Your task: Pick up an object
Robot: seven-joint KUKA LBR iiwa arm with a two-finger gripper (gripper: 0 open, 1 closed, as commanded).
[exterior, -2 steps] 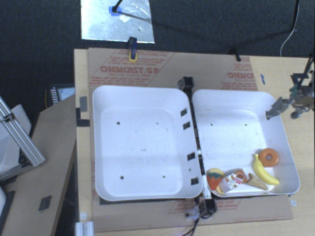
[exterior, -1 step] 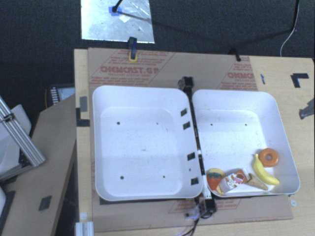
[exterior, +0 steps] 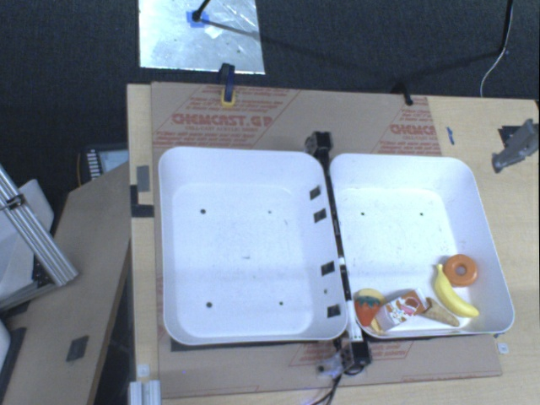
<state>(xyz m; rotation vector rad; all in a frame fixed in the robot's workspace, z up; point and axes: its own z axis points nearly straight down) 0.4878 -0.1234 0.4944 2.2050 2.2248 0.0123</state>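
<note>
The right bin (exterior: 405, 184) holds a small cluster along its front edge. A yellow banana (exterior: 453, 295) lies by the front right corner, with an orange ring-shaped toy (exterior: 461, 269) just behind it. To their left are a red and white packet (exterior: 400, 309), a brown wedge-shaped piece (exterior: 440, 314) and a red-orange round fruit (exterior: 368, 305). My gripper (exterior: 515, 147) shows as a grey piece at the right edge of the view, outside the bin and well behind the objects, over the bench.
The left bin (exterior: 181, 175) sits beside the right one, with a black-clipped divider (exterior: 331, 226) between them. Both rest on a cardboard sheet (exterior: 253, 116). A shiny metal plate (exterior: 201, 22) lies behind, and an aluminium rail (exterior: 34, 234) stands at far left.
</note>
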